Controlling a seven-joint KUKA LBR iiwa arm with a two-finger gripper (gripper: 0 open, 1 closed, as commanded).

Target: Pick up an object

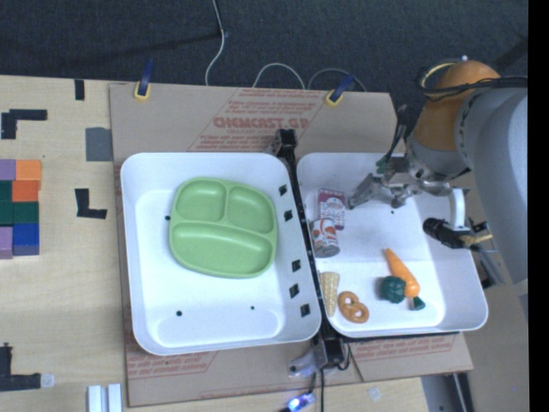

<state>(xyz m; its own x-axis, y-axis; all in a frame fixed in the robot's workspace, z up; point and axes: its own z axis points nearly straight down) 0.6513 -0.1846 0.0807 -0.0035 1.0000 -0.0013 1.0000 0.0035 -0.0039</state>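
You are looking at two bins sitting side by side on a cardboard sheet (257, 118) that is lying on the tabletop (60, 316). The left bin (141, 316) is holding a divided plate (225, 228), lying towards its far side. In the right bin (455, 316), a can (328, 221) is lying near the left wall; nearer you, a cone (330, 292) is lying just left of a pretzel (352, 306). Right of those, a carrot (401, 273) is lying slanted, touching a broccoli piece (393, 290). The pincer (382, 189) is hovering over the bin's far part, right of the can. Stacked blocks (19, 206) are sitting at the tabletop's left edge.
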